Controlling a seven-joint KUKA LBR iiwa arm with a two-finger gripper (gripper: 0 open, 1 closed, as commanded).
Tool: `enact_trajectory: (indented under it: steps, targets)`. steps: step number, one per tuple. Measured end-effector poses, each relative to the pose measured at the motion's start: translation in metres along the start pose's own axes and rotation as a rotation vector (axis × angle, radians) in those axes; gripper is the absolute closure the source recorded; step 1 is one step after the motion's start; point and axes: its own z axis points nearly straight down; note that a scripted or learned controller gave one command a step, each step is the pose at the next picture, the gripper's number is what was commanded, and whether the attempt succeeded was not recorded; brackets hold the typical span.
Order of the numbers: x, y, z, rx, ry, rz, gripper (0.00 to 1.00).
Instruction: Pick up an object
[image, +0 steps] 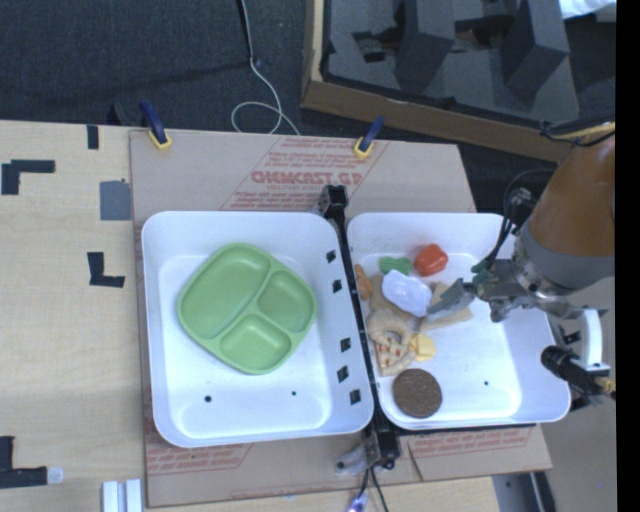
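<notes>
My worktop (60, 330) stretches away to the left of my pincer, pale wood with a brown cardboard sheet (290, 175) laid over it under both bins. The left bin (170, 400) sits well apart from my pincer, across the divider, and carries a green sectioned plate (247, 307). The right bin (500, 395) lies directly beneath my pincer. My arm (575, 215) comes in from the right, its orange band above the grey wrist.

My pincer (452, 296) hangs low over the middle of the right bin; I cannot tell how its tips stand, since they blur into the things below. Just to its left lies a white object (404, 292), very near or touching the tips. Up and left of my pincer sit a red piece (431, 260) and a small green piece (394, 265). Below and left lie a slice of toy pizza (390, 345), a yellow piece (424, 347), and lower still, a brown disc (417, 392).
</notes>
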Motion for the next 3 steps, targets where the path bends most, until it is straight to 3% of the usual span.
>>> enact_trajectory:
  steps: [1, 2, 3]
  targets:
    - [-0.001, 0.023, 0.139, 0.001, -0.001, 0.001, 0.00]
    - [0.022, 0.077, 0.136, -0.003, -0.002, -0.002, 0.00]
    - [0.004, 0.149, 0.136, 0.002, -0.001, -0.001, 0.00]
